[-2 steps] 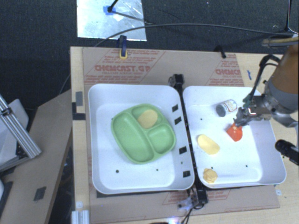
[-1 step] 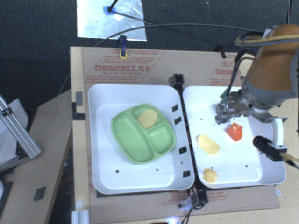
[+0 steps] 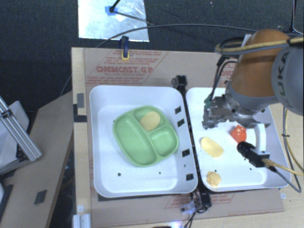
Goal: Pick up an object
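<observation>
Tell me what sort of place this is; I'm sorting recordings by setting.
Probably a robotics lab test bench: a grey arm with an orange band reaches over two shallow white plastic bins, which rest on a brown printed cardboard sheet, with cables trailing around.

A tan bench top (image 3: 142, 68) printed with red lettering sits on dark speckled carpet (image 3: 38, 32). Beyond the bench's far edge, a shiny silver sheet (image 3: 95, 13) lies flat on the carpet, crossed by a thin dark rod, and a blue-and-yellow clamp (image 3: 124, 47) grips that far edge. Left of the bench stands what may be an aluminium frame rail (image 3: 16, 129).
</observation>
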Tool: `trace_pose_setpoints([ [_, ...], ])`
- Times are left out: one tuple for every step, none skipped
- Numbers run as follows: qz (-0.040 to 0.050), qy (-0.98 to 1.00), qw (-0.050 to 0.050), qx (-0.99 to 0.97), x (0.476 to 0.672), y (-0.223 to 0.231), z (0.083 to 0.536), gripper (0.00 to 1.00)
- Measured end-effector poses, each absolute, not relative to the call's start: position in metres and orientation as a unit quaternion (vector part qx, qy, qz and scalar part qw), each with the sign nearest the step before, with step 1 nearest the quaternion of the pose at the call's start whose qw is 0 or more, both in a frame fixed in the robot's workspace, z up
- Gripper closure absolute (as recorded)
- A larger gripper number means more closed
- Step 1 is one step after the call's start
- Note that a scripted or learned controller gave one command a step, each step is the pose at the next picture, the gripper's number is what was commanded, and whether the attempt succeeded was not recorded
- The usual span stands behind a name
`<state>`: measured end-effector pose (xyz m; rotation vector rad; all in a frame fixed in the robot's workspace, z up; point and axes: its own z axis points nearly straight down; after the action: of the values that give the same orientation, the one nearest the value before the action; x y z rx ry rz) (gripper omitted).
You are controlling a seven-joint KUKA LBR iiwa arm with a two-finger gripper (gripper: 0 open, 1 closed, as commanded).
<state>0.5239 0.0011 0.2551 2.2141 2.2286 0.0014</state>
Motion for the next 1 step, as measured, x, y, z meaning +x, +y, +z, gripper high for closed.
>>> trace_pose_setpoints([
  [0.0011, 0.71, 0.001, 0.705, 0.5321, 0.0508, 0.2576, 1.0],
])
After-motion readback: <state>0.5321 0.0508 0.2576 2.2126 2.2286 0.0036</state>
